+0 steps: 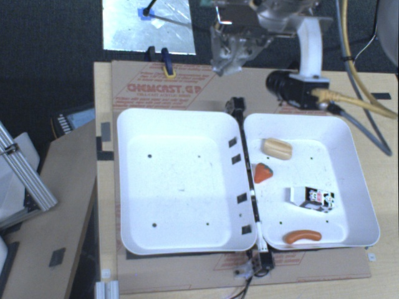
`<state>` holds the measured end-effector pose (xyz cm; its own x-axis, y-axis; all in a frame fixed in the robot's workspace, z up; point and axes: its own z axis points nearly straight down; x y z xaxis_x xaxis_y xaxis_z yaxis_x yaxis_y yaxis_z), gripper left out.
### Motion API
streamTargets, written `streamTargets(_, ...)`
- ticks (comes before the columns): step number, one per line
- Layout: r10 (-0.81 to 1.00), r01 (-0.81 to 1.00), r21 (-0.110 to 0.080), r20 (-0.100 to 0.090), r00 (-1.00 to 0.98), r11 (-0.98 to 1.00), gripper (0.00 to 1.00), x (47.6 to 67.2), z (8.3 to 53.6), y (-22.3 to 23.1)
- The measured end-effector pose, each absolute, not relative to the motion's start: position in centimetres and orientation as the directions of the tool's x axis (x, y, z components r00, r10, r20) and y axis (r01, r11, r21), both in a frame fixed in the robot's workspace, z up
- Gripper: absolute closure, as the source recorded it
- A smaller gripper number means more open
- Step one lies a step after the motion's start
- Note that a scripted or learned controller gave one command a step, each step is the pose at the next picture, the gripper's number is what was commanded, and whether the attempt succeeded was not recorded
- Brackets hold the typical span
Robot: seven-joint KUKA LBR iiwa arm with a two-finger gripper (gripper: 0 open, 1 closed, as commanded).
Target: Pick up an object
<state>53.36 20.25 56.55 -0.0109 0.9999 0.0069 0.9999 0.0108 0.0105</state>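
Note:
The right bin (349,167) holds several small objects: a tan bread roll (277,147) near its back, an orange-red wedge (264,172) by the divider, a white carton with black cow patches (312,198) in the middle, and an orange-brown sausage (302,236) at the front rim. My gripper (225,60) hangs high above the bench behind the bins, over the cardboard, well clear of every object. Nothing shows between its fingers.
The left bin (134,142) sits beside the right one, joined by a black-clipped divider (244,167). Brown cardboard (162,86) lies under both. A shiny metal sheet (148,16) lies at the back left, and an aluminium frame (25,173) stands at the far left.

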Motion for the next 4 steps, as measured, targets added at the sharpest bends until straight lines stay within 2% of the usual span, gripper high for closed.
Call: streamTargets(4,1.000,1.000,0.020,0.011,-0.019,0.019,1.00,53.4,61.1,20.3)
